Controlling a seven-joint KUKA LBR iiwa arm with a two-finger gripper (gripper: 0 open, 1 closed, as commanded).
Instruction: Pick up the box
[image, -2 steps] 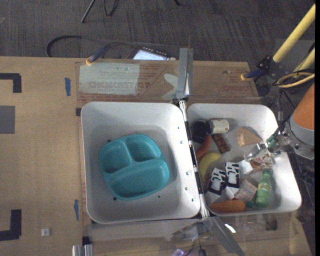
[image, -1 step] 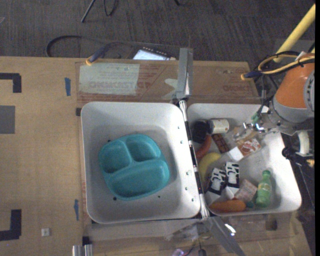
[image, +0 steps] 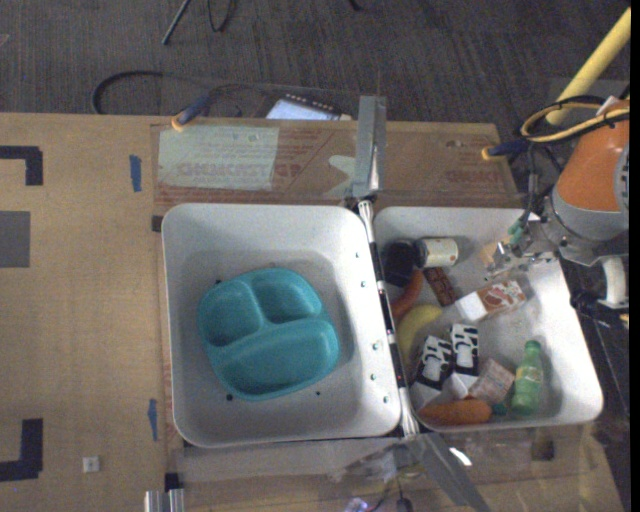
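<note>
The left bin (image: 190, 240) carries a teal tray (image: 268, 332). The gripper (image: 510, 252) hangs near the far right corner of the right bin (image: 585, 375). The box (image: 497, 297) lies just beside it, among crowded items. The jaw state cannot be told. A descent may push the box away.

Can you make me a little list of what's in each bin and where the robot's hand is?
left bin: a teal plate with sections
right bin: small box, green bottle, carrot, yellow fruit, small can, two black-and-white cartons, other small packets
box: lies near the top of the right bin, tilted
gripper: above the right bin's upper part, just above the box in the picture
holding anything: cannot tell
</note>
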